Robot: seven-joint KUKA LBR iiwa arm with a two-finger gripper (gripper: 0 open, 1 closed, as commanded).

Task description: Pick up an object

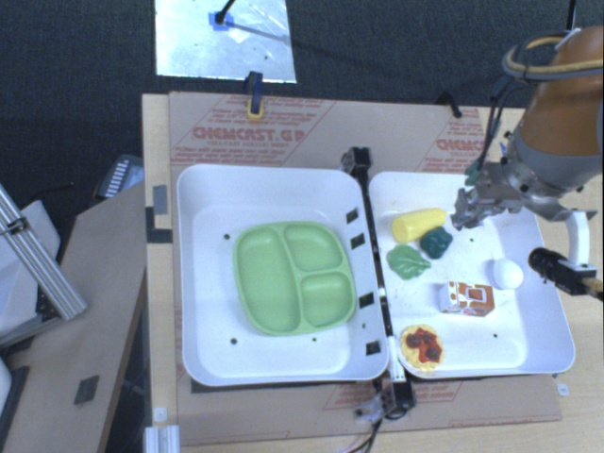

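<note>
The right white bin (543, 343) holds a yellow cylinder (418, 224), a dark teal lump (435, 243), a green leafy piece (408, 260), a white egg (508, 275), a small red-and-white carton (467, 298) and a pizza-like disc (422, 345). My gripper (469, 212) hangs over the bin's upper part, just right of the yellow cylinder and above the teal lump. Nothing is visibly held between its tips.
The left white bin (203, 206) carries a green divided plate (291, 276). A black clip row (368, 253) runs along the seam between the bins. The grey arm with its orange band (566, 111) reaches in from the upper right.
</note>
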